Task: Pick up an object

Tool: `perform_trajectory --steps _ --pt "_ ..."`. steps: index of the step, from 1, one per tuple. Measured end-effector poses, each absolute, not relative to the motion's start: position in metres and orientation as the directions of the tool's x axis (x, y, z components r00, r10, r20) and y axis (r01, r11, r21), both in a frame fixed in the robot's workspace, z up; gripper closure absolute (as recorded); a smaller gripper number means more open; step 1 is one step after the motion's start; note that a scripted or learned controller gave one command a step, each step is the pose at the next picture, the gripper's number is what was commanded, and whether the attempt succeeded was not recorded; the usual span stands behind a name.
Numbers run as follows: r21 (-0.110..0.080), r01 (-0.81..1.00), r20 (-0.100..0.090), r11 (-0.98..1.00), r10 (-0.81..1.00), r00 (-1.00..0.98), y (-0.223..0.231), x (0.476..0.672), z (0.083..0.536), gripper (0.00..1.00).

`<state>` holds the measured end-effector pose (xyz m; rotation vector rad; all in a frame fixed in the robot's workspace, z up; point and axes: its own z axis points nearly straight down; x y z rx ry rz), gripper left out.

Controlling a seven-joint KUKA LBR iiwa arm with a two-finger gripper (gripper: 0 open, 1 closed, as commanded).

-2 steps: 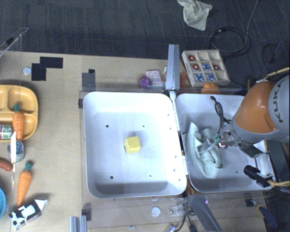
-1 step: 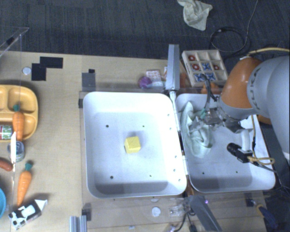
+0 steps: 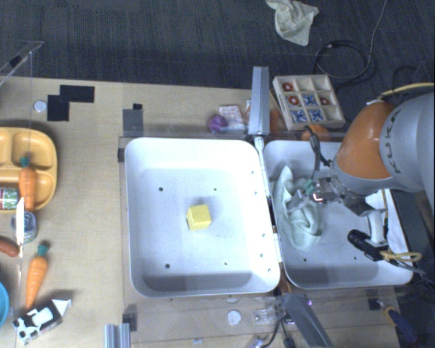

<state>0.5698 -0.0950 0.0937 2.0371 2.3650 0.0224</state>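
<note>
Cloth [image 3: 299, 216], pale green and crumpled, lies in the right bin [image 3: 340, 277], bunched along its left wall just beside the ridge that parts the two bins. Nearest me, the front rim of the left bin [image 3: 170, 289] and a strip of bare white floor in both bins leave open room on this side. A little further in, a yellow block [image 3: 199, 217] sits alone on the left bin's floor, well apart from every wall. Level with it across the ridge, the claw [image 3: 309, 195] is down on the upper folds of the cloth, touching it; the folds crowd round the tip, and I cannot tell whether the claw is wide or narrow, or whether it grips anything. The arm [image 3: 408, 146] comes in from the right, bent low over the right bin, its orange band [image 3: 363, 146] turned up toward me, its far part cut off at the frame's edge. To the left on the counter [image 3: 81, 224] lie carrots [image 3: 35, 273] and a yellow tray [image 3: 41, 146], partly cut off. Beyond the bins a noughts-and-crosses board [image 3: 306, 100] and a small purple thing [image 3: 217, 123] sit on the counter, and furthest off a rag [image 3: 293, 19] lies on the dark floor.
</note>
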Motion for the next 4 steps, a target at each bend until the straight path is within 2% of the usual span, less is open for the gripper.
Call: perform_trajectory --steps 1,2,3,4 --pt "0.017 0.944 -0.009 0.329 0.944 -0.329 -0.095 0.645 0.093 0.00" --pt "0.021 0.916 -0.013 0.401 0.916 -0.400 -0.091 0.589 0.094 0.00" --pt "-0.001 0.933 0.005 0.360 0.933 -0.360 -0.117 0.670 0.092 0.00" --pt "0.017 0.853 -0.013 0.521 0.854 -0.521 -0.099 0.625 0.094 0.00"
